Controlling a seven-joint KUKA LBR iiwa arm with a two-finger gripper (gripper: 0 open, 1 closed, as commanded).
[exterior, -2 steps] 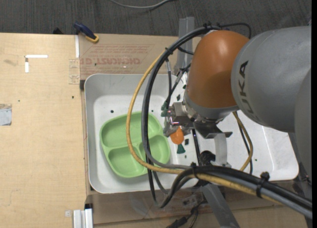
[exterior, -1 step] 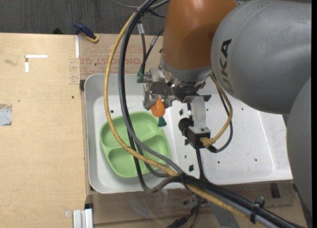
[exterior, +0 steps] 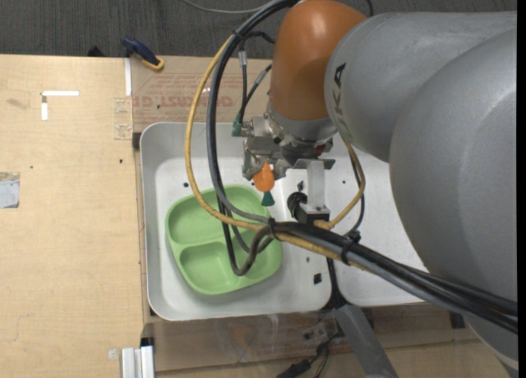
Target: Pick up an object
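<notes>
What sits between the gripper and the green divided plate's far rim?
In the camera view, a small orange and green object, carrot-like, sits just below the gripper, above the plate rim. Whether it is held I cannot tell. Cables also cross there.

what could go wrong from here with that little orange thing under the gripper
1. The small orange and green object sits just under the gripper; whether it is truly clamped is unclear, so it may drop on a lift.
2. The cables drape over the green divided plate in the left bin and could drag it as the arm moves.
</notes>
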